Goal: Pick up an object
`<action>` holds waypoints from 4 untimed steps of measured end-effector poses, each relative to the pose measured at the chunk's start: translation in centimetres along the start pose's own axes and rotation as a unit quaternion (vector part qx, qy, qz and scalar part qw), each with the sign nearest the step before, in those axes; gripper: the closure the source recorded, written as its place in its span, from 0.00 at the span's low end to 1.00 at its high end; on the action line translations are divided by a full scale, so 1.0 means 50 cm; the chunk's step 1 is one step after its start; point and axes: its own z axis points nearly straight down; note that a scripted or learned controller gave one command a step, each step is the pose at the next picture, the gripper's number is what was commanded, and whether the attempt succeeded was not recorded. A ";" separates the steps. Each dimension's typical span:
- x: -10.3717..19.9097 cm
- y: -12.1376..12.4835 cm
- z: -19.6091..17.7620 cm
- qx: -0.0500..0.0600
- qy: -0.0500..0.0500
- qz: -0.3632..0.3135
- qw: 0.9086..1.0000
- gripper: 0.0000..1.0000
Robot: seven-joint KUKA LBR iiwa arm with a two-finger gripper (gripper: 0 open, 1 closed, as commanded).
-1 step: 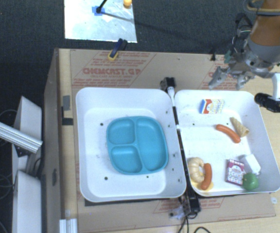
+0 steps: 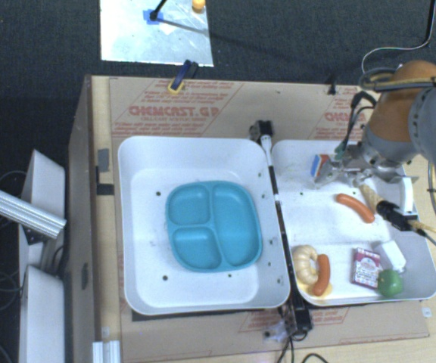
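Objects lie in the right bin (image 2: 294,157); we note, left to right, a blue divided tray (image 2: 213,225) in the left bin (image 2: 138,165), a bun (image 2: 305,263), sausages (image 2: 353,206), a red packet (image 2: 366,268). Gripper (image 2: 344,165) sits low near a blue-white item (image 2: 320,166); jaw state possibly obscured, we cannot tell.

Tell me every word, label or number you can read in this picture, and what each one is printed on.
"CHEMCAST GP", in red, repeated across the brown protective sheet under the two bins; it is clearest above the left bin.
Smaller red print beside it on the same sheet: too blurred to read.
Print on the small maroon packet in the right bin: too small to read.
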 end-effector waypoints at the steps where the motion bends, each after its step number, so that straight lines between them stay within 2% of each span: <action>1: 0.013 0.054 -0.002 -0.001 0.000 -0.001 1.000 0.00; 2: -0.038 0.056 -0.159 -0.003 -0.001 -0.001 1.000 0.00; 3: -0.013 -0.008 -0.026 0.000 0.000 0.000 1.000 0.00; 4: 0.018 0.054 -0.001 0.000 0.000 -0.001 1.000 0.00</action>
